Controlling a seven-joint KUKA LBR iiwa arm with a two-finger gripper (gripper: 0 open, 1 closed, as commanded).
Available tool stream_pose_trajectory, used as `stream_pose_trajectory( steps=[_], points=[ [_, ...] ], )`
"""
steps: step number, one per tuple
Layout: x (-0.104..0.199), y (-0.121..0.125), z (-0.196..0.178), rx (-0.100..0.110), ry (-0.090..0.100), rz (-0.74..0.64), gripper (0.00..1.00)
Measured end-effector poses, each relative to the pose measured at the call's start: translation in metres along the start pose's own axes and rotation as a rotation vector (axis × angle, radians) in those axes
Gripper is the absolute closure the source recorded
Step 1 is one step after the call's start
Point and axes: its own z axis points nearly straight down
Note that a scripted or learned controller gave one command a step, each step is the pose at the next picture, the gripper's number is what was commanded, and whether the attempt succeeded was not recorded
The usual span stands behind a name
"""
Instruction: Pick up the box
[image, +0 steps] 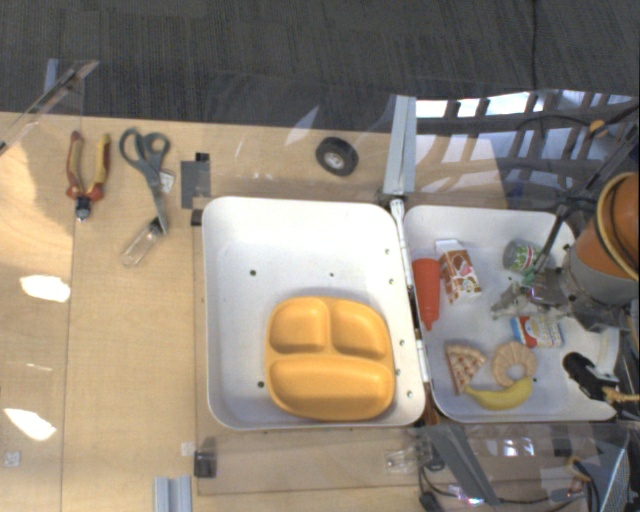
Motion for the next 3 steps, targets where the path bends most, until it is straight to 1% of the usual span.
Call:
stream_pose_trajectory(
  steps=[1,2,3],
  points=[
    [0.002,-0.016,-0.001,-0.003,-0.004,0.075,0.0],
    [0.005,-0.042,-0.001,-0.005,-0.006,0.237,0.0],
    [-0.003,-0.042,0.001,0.005,0.0,0.205,0.0]
  ],
)
